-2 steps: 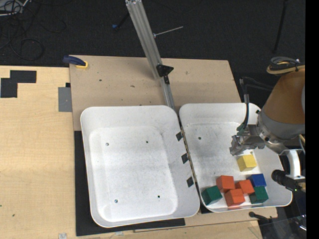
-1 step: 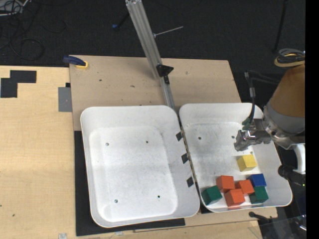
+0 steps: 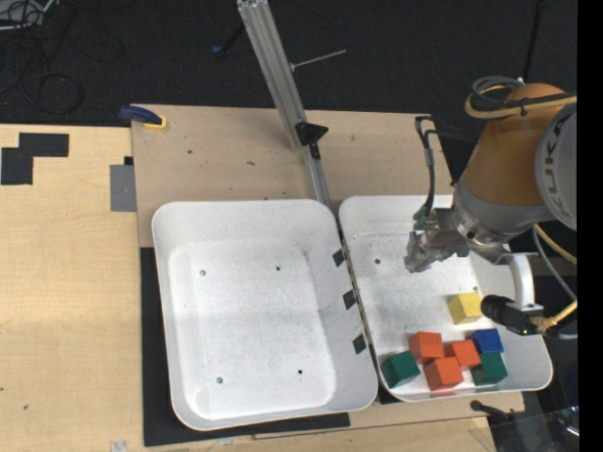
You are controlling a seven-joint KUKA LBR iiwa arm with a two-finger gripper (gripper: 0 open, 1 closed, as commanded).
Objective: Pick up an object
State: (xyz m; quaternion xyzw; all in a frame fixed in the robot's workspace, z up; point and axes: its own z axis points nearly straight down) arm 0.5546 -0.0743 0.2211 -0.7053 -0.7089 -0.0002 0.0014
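I see my end effector (image 3: 422,252) hanging over the bare upper floor of the right shallow white bin (image 3: 377,217), and I cannot tell how it is set. The small blocks lie near that bin's lower right corner: a yellow cube (image 3: 464,307), a blue cube (image 3: 487,340), three orange cubes (image 3: 443,358) and two dark green cubes (image 3: 400,368). The left shallow white bin (image 3: 179,252) sits just beside it on the wooden tabletop (image 3: 226,153).

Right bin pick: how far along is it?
Done: the arm has reached over the right bin. In hand: nothing visible; the end effector sits above bare floor, apart from the blocks. Left: all blocks lie at the near end, including the yellow block and blue block. The grasp and lift both remain.
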